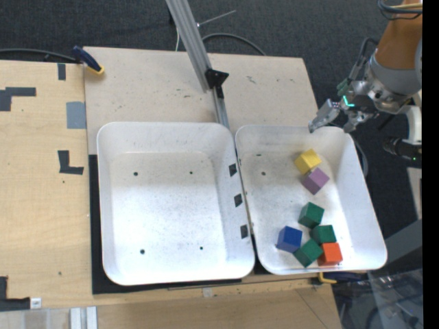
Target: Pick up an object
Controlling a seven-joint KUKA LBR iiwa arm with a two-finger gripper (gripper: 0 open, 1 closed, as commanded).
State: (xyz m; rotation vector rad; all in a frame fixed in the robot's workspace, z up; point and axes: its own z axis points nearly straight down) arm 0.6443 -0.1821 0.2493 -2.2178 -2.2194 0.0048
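Left bin [164,204] bare. Right bin [357,184] holds small cubes: blue cube [289,238], yellow cube [308,160] standing freest. Likely light, rigid, smooth (grip opposite flat faces). Gripper [328,117] hovers above bin's far rim; jaws' state unclear.

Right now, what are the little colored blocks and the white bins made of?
The blocks, like the yellow block and the blue block, look like painted wood or maybe foam: flat, even color, no shine, crisp edges. I can't tell which. The right bin and the left bin look like thin white plastic: smooth rounded rims, a slight sheen, with dark scuffs and specks on the floor.
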